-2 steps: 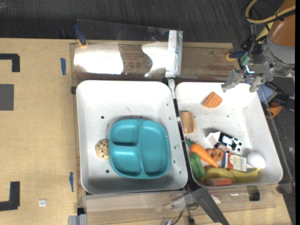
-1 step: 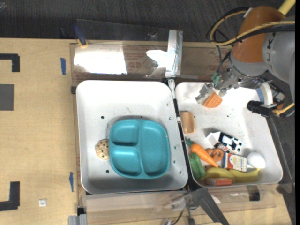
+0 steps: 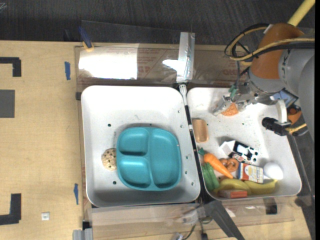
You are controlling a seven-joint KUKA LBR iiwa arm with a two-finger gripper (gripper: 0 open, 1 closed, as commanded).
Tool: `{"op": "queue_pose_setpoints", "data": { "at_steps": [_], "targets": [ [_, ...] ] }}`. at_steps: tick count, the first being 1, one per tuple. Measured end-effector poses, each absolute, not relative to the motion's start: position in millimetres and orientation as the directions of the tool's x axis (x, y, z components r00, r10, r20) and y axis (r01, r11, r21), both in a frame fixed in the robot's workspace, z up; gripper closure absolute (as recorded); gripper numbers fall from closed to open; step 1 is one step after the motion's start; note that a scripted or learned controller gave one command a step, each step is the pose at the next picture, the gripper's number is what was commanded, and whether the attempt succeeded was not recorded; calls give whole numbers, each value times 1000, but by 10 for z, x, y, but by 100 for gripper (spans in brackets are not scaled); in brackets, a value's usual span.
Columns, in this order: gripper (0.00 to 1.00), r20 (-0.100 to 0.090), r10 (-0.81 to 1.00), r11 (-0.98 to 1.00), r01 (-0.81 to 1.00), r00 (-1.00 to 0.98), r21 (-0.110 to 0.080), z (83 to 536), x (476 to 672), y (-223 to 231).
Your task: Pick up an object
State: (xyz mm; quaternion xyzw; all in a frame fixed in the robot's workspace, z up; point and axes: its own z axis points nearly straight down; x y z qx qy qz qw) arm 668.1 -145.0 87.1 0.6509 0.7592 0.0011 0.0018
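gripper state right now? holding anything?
Gripper: over the right bin, low at its far end, right at a small orange object. A hold cannot be told.

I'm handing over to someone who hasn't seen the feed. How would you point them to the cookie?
Start at the left bin, which holds a big teal divided plate. Look just off the plate's left edge, on the bin floor. The cookie is the small round tan disc with dark specks, the only loose item in that bin.

Robot lab: taped bench [image 3: 35, 134], bins [image 3: 95, 104]
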Motion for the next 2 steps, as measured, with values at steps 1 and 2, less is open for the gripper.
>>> {"op": "queue_pose_setpoints", "data": {
  "at_steps": [1, 2],
  "targets": [
    [100, -1, 988, 154, 988, -154, 4, 980, 6685, -1442],
    [100, 0, 992, 123, 992, -123, 13, 1915, 6598, -600]
  ]
}}
